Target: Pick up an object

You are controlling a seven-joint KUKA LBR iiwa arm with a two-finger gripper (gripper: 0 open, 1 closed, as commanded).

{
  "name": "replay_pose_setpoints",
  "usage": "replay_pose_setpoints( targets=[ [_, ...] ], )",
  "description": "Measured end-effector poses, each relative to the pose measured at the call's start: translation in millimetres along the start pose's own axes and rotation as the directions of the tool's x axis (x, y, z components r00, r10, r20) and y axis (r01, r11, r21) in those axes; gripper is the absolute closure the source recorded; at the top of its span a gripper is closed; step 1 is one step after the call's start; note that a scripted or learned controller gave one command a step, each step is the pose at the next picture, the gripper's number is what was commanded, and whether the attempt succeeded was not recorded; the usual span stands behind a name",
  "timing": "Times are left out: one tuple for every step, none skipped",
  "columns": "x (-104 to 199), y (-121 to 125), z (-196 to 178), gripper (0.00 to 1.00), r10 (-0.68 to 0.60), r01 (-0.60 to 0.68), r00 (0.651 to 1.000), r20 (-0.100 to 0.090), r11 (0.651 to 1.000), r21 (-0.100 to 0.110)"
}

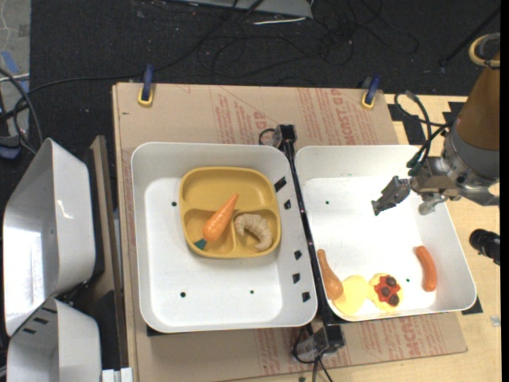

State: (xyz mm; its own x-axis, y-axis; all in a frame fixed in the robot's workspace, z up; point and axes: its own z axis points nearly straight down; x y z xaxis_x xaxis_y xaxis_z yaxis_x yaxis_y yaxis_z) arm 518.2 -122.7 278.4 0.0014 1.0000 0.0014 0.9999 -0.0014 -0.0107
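End effector [391,196]: upper middle of right bin [445,213], hanging above the floor; grip state cannot tell.
Sausage [427,267]: lower right of end effector, long axis near vertical in frame.

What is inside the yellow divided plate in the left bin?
The yellow plate holds a carrot and a pale shrimp. What lies beneath them is covered.

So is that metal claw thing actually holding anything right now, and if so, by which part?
Nothing is held. The gripper hangs over a bare part of the right bin, apart from the sausage and the other toy food near the bin's front edge.
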Motion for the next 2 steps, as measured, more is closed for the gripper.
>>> replay_pose_setpoints(
  targets=[
    [0,2,-5,0.00,-0.002,0.002,1.000,0.001,1.000,-0.010],
    [-2,4,59,0.00,0.001,-0.001,1.000,0.001,1.000,-0.005]
  ],
)
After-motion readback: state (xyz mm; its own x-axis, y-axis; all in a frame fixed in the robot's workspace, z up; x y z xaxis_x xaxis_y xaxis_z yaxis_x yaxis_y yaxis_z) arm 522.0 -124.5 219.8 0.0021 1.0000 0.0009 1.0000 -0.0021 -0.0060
